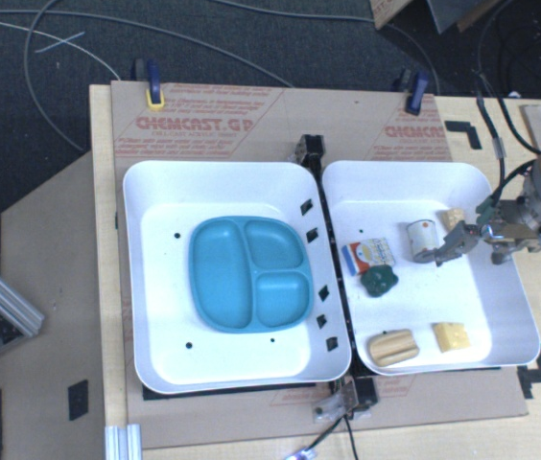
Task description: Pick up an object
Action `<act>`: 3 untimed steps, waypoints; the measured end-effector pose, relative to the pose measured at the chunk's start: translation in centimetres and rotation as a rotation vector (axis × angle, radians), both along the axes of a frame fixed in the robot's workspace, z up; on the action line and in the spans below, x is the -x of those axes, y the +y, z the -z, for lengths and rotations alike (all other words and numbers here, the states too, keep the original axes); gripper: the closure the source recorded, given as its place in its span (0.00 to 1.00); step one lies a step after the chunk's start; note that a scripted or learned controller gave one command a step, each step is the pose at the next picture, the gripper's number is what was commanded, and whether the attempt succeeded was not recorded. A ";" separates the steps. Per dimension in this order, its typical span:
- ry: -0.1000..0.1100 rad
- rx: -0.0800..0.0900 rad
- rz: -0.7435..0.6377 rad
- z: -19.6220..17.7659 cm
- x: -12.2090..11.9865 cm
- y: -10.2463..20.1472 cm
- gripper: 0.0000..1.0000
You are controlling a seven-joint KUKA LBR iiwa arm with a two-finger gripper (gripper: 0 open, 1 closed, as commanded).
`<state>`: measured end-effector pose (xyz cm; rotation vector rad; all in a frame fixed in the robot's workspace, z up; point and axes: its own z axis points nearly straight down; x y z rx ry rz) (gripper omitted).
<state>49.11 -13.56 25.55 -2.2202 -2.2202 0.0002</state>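
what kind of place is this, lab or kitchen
Most likely a robotics lab, not a kitchen: two white bins sit on a clamped board, loose cables trail across the dark floor, and a gripper hangs over toy food.

Both bins (146, 257) were plain white. A turquoise-blue divided plate (249, 273) lay in the left one. In the right were a dark green lump (380, 281), a red, white and orange packet (369, 254), a tan bread roll (392, 347) and a pale yellow block (452, 336)
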 end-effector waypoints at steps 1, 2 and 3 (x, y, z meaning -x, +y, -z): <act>0.006 -0.002 0.002 5.6 0.1 -0.9 0.00; 0.006 -0.002 0.000 10.6 -0.8 -0.8 0.00; 0.006 -0.002 0.001 15.7 -1.0 -1.8 0.00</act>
